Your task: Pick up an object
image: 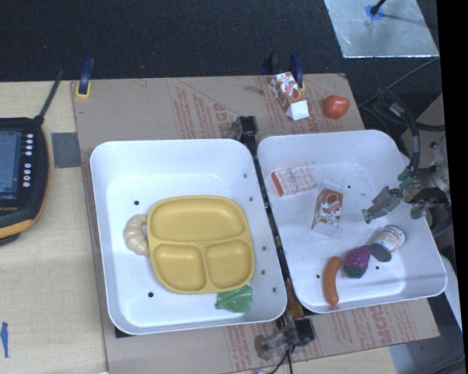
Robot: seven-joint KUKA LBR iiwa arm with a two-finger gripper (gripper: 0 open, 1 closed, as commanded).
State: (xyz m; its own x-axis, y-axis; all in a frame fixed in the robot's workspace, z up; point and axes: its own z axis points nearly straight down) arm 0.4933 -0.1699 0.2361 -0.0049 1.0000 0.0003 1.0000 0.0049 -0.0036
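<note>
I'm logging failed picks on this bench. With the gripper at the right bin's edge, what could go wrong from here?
1. The can, purple toy and sausage lie bunched together, so closing on one may nudge or catch a neighbour.
2. The gripper sits near the right bin's far rim, so a descent here could clip the wall.
3. The small carton lies flat and tilted, so it may slip.

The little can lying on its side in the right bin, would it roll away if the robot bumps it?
Probably yes. The can lies on its side on the smooth white bin, so a nudge could roll it. It touches the purple toy, which might stop it that way. Its round, shiny wall could also slip.
</note>
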